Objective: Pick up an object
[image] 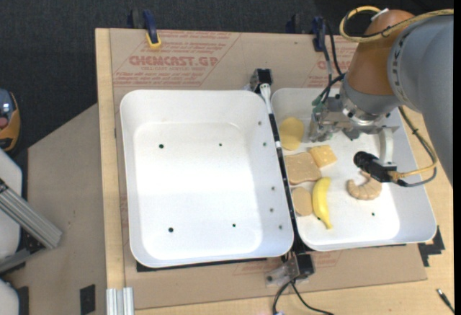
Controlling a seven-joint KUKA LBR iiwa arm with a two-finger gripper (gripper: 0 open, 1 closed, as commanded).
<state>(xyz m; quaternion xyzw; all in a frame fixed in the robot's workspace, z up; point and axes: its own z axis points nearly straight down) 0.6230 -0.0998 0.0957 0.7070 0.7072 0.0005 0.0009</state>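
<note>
My gripper [321, 127] hangs over the far part of the right bin [410, 223], just right of a pale yellow round piece [291, 133]. A small tan cracker [323, 156] lies right below the gripper. Toward the front a slice of bread [302, 169] lies by the bin's left wall. A yellow banana [321, 202] lies beside a tan piece [302, 202]. A croissant [364, 189] sits further right. I see nothing held in the gripper.
The left bin [144, 119] stands beside the right one, and their walls meet at a dark divider [276, 155]. Both rest on a cardboard sheet [187, 54] with clamps at its far edge. The grey arm [425, 54] comes in from the upper right.
</note>
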